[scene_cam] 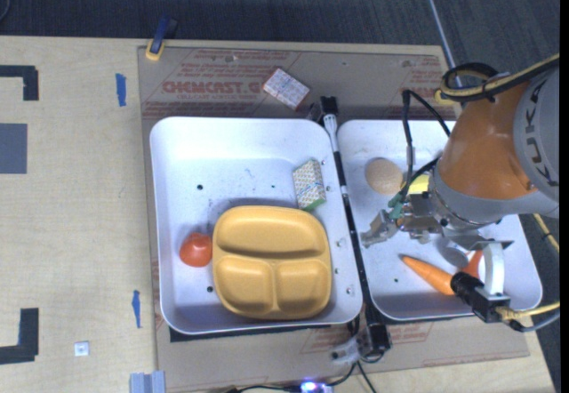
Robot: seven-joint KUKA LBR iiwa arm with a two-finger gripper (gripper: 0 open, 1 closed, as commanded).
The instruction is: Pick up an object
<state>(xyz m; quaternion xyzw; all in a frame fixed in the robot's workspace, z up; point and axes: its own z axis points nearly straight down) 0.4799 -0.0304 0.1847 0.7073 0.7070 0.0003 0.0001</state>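
Whether the jaws stand spread or pressed together I cannot tell, since the metal two-finger gripper (384, 228) shows as a small cluster of parts low over the right white bin (356, 144), near its left wall. Nothing is visibly held; candidates lie close, a pale tan egg-shaped ball (385, 175) just beyond and an orange plastic carrot (425, 272) nearer. A big yellow divided plastic tray (271, 260) fills the left white bin (169, 204), crowding a small red-orange tomato-like ball (196, 249) toward the left wall.
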